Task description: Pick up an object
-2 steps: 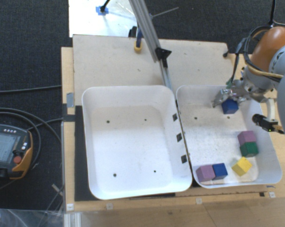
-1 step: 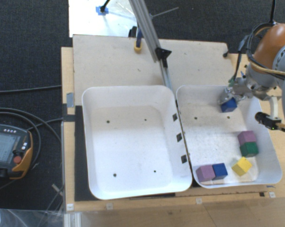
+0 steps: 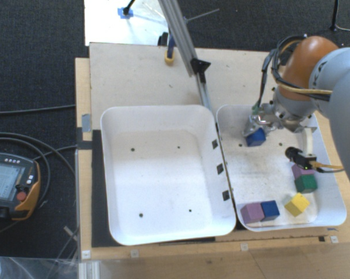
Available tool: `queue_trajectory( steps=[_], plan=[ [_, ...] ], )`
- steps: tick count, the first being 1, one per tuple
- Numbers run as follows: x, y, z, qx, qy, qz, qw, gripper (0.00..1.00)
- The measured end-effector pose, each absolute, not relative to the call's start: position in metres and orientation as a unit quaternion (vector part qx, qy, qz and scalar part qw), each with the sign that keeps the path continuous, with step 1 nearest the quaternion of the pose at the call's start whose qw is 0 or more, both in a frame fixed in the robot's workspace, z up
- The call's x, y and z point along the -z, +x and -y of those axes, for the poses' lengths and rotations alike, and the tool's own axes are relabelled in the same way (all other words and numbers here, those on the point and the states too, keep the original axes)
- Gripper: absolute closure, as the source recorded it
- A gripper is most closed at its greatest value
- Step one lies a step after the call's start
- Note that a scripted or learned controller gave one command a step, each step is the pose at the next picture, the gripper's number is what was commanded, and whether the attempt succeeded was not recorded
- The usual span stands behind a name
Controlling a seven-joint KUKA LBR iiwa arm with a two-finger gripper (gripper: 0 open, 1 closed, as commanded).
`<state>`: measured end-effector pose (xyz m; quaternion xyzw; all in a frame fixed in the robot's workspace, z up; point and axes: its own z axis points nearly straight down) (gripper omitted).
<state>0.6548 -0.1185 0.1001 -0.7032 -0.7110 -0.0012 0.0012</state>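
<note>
Over right bin (image 3: 338, 211), blue block (image 3: 256, 137) between fingers (image 3: 257, 122)

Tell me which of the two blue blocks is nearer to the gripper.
The blue block near the right bin's far end, directly at the gripper. The other blue block sits by the near rim beside a purple block.

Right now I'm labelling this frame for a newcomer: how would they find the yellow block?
Look in the right bin, at its near end. The yellow block lies just below the green block and right of the blue block. It is the one yellow thing in the bin.
</note>
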Motion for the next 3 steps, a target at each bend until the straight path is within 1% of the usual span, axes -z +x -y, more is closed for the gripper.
queue_trajectory(
  steps=[1, 2, 3],
  plan=[
    [-0.243, 0.663, 0.071, 0.0039, -0.704, 0.71, -0.004, 1.0],
    [-0.258, 0.668, 0.014, 0.0024, -0.703, 0.711, -0.001, 1.0],
    [-0.247, 0.642, -0.076, 0.0008, -0.703, 0.712, 0.002, 1.0]
  ],
)
